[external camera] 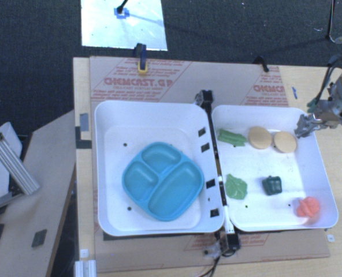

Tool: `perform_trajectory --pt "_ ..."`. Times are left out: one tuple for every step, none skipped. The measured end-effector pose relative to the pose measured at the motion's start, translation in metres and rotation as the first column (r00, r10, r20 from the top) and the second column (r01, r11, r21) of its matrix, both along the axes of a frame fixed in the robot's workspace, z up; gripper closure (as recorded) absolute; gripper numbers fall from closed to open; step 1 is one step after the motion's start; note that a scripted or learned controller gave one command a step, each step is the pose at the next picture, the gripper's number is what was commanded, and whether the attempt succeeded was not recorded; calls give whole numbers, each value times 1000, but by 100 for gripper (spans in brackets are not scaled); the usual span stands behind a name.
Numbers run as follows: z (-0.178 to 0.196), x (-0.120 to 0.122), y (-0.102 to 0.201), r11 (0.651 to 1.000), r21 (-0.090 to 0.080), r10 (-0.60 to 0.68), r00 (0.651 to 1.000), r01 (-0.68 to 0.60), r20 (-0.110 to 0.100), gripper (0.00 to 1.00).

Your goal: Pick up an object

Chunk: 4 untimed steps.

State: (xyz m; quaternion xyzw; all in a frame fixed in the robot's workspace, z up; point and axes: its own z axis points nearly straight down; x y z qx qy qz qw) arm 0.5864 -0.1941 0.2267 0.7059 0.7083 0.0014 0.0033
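Currently approaching: gripper is hovering at the right bin's far edge, nothing visibly held, finger state unclear. Nearest target is the tan disc just beside it; next move probably needs a short descent onto it.

We see open floor in the middle of the right bin, ringed by two tan discs, green pieces and a pink lump.
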Motion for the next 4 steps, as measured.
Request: perform_trajectory --pt "51 1 0 1000 0 1 1000 -1 -1 100" --pt "40 4 53 1000 3 6 1000 -6 -5 100" --pt "24 17 106 1000 3 5 1000 -5 -5 100" --pt "11 25 161 1000 4 6 1000 -6 -5 100"
